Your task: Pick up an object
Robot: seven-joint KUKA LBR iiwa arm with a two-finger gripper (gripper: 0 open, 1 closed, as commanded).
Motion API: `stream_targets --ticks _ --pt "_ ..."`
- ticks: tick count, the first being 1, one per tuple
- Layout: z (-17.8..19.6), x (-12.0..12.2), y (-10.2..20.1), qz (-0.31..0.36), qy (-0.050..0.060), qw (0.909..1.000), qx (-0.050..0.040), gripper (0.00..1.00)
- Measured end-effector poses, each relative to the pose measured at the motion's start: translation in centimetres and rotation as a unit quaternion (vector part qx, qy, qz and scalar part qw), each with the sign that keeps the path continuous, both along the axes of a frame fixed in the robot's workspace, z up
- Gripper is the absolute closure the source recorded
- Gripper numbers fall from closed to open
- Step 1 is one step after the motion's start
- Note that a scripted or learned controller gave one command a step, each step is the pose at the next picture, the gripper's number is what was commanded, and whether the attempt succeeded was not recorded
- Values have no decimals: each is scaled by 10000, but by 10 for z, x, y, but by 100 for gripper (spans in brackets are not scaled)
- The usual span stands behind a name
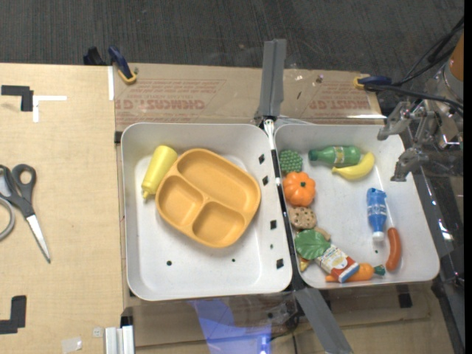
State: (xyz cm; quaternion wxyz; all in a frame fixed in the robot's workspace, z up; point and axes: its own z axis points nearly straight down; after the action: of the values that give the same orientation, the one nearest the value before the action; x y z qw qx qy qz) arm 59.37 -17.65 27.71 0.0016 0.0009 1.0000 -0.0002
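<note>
My gripper (413, 142) hangs over the right bin's (420, 271) far right corner; I cannot tell how its jaws stand. The banana (354, 168) lies just left of it, long axis pointing roughly toward it.

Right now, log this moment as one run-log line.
phase: pre-grasp | gripper: above right bin far right corner, nothing seen held | nearest: banana, green bottle | left bin: yellow tray

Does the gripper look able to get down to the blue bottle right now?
Probably yes: the blue bottle lies alone on bare bin floor, near the gripper, with nothing over it.
</note>
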Motion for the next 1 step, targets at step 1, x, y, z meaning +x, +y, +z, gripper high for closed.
stream_targets --ticks 1 --pt "-142 8 -33 -16 -1 10000 -1 0"
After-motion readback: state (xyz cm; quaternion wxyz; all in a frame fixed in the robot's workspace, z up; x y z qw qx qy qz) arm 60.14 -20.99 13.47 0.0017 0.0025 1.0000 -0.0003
